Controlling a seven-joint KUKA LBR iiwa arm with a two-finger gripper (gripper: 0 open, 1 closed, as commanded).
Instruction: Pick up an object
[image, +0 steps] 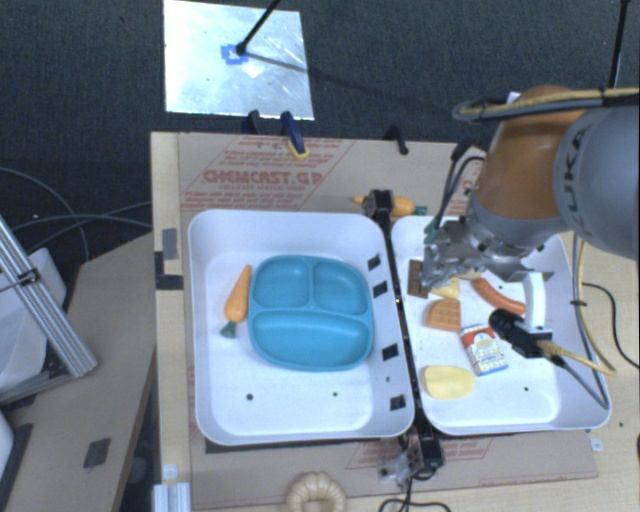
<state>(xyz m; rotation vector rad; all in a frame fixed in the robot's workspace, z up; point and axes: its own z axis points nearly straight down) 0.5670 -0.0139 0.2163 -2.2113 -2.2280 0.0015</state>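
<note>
Objects (484, 352) for picking, six in all, lie loose in the right bin (525, 398). The hand (438, 272) is low over the bin's upper left part, just above one brown flat slab (415, 279) and one pale yellow wedge (447, 291). Whether it touches either, or whether it is open or closed, cannot be told from this angle, and nothing is seen held in it.

Below the wedge is one orange square (443, 316) with a waffle-like grid. To its right are one smooth red-orange sausage (497, 295) and one small red-and-white box (484, 350). One flat yellow oval (448, 381) is near the bin's front.

The left bin (300, 405) holds one glossy blue plate (305, 312) with three compartments and one carrot (237, 297) just beside its left edge. Both bins sit on a printed cardboard sheet (262, 172).
</note>
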